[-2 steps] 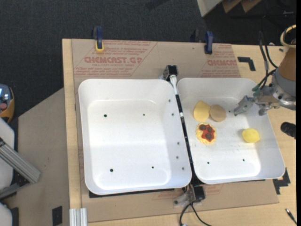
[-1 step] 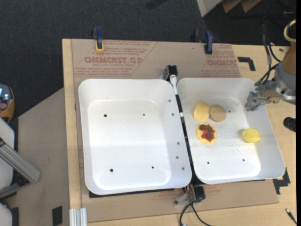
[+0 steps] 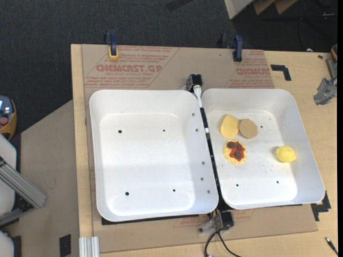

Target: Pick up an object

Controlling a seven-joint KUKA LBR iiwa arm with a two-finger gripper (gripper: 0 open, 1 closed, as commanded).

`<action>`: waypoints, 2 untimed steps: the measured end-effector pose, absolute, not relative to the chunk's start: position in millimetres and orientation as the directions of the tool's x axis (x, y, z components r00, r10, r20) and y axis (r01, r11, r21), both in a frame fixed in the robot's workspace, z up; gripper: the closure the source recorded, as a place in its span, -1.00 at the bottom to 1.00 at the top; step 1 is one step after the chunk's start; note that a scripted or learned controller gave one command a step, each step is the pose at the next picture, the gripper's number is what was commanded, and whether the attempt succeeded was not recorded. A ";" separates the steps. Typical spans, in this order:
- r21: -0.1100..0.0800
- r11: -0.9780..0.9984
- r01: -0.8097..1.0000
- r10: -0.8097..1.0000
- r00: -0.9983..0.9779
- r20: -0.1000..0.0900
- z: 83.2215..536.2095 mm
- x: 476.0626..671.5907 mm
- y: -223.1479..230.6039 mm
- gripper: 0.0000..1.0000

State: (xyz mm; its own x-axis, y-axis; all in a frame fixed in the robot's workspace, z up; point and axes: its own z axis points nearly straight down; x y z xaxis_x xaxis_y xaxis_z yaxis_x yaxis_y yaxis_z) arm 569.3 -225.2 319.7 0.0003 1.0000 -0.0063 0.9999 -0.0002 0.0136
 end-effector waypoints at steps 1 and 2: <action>-0.005 -0.001 1.000 1.000 0.001 0.002 261.2 542.3 -210.4 1.00; -0.008 0.004 1.000 1.000 -0.004 0.005 195.6 512.8 -144.6 1.00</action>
